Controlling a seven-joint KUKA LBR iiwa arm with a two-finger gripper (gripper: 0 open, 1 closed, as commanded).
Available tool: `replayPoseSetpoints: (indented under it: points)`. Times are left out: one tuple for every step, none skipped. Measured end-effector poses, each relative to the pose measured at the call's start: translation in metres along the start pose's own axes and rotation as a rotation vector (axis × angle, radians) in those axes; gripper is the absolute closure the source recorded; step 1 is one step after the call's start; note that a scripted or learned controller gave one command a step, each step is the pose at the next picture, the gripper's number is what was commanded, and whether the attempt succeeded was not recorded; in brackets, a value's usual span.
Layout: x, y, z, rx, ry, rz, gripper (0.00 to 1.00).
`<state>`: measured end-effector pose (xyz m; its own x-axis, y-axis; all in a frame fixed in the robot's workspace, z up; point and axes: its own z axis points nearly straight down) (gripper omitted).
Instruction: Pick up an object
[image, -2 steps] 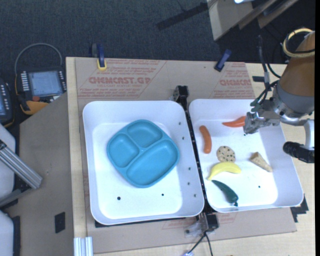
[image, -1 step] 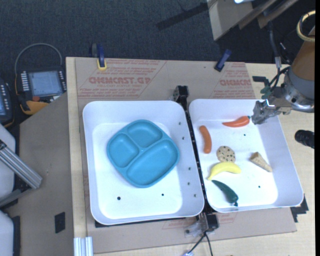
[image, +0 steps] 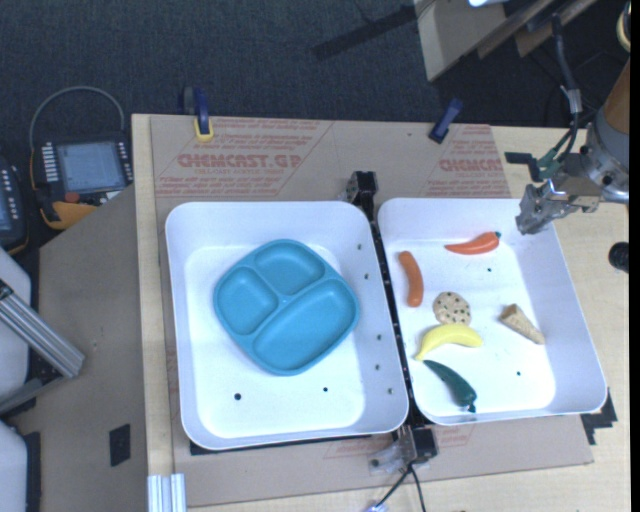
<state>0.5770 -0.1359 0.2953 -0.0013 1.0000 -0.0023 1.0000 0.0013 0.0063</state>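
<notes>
The right bin (image: 570, 300) holds a red chili pepper (image: 472, 243), an orange hot dog (image: 411, 277), a round cookie (image: 452, 306), a yellow banana (image: 449, 339), a tan bread wedge (image: 521, 322) and a dark green pepper (image: 453, 383). My gripper (image: 533, 216) hovers over the bin's far right corner, just right of the red chili, with nothing seen between its fingers. The fingers are too small and dark to read.
The left bin (image: 200, 380) holds a blue divided plate (image: 287, 304). Black clamps (image: 362, 186) sit at the seam between the bins. A teach pendant (image: 85, 165) lies off the bench at the left.
</notes>
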Motion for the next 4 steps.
replayPoseSetpoints:
  points:
    - [0.052,-0.011,0.007,0.009,0.004,-0.003,1.0]
    - [0.106,-0.011,0.008,0.008,0.003,-0.003,1.0]
    - [0.159,-0.017,0.03,0.009,0.003,-0.002,1.0]
    - [0.216,-0.02,0.034,0.009,0.003,-0.003,1.0]
